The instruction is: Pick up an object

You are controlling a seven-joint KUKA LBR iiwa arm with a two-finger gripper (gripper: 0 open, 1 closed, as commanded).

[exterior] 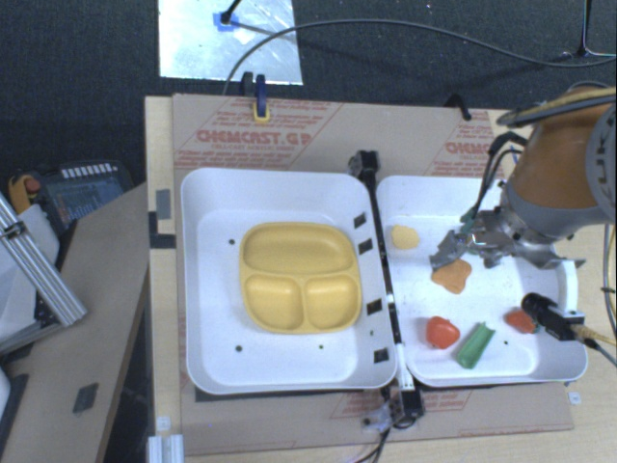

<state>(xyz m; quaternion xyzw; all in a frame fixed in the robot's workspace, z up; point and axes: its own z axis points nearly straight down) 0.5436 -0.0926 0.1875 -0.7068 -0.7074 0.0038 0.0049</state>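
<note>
Two shallow white plastic bins sit side by side on a cardboard-brown board with red lettering. The left bin (207,258) holds a pale yellow divided tray (299,276), smooth and glossy, with one long compartment at its 12 o'clock side and two smaller ones toward 6 o'clock. The right bin (424,196) carries the loose pieces, all looking like smooth plastic toy food.

Near that bin's 10 o'clock corner lies a small pale yellow rounded lump (405,236). Close to the middle is an orange, irregular flat-looking piece (451,277). Toward 6 o'clock sit a red rounded piece (442,332) and, just at its 3 o'clock side, a green blocky stick (474,345) lying at a slant. Farther toward 4 o'clock a small red piece (519,320) rests beside a black part of the arm's hardware.

The grey arm with its orange band comes in from 3 o'clock. Its gripper (453,251) is over the right bin, metal tip directly at the 12 o'clock edge of the orange piece, apparently touching or just above it. From here I cannot tell how wide the fingers are, nor whether anything sits between them.
</note>
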